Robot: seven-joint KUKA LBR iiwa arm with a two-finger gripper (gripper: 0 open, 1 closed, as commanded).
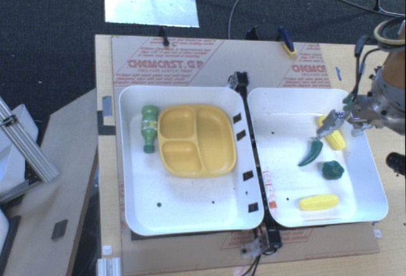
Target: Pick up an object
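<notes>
The gripper (331, 124) is being held low over the right bin (279, 110), near its far right corner, with the arm (388, 87) reaching in across the bin's right edge. Whether its fingers are open or closed cannot be told, and nothing can be made out between them. A small yellow piece (333, 138) is lying directly beneath the tool, close to the right edge. A green pepper (311, 152) is resting just beside it toward the bin's middle, and a dark green lump (332, 170) is sitting nearer the front edge. A yellow corn cob (319, 202) is lying along the front edge, well apart from the rest.

The yellow piece is judged the likely target. The descent is best being kept straight, so that the pepper is not being nudged, and the right wall is being cleared.

In the left bin (190, 221), a yellow divided plate (196, 140) and a green bottle (149, 128) are lying near the far left corner.
</notes>
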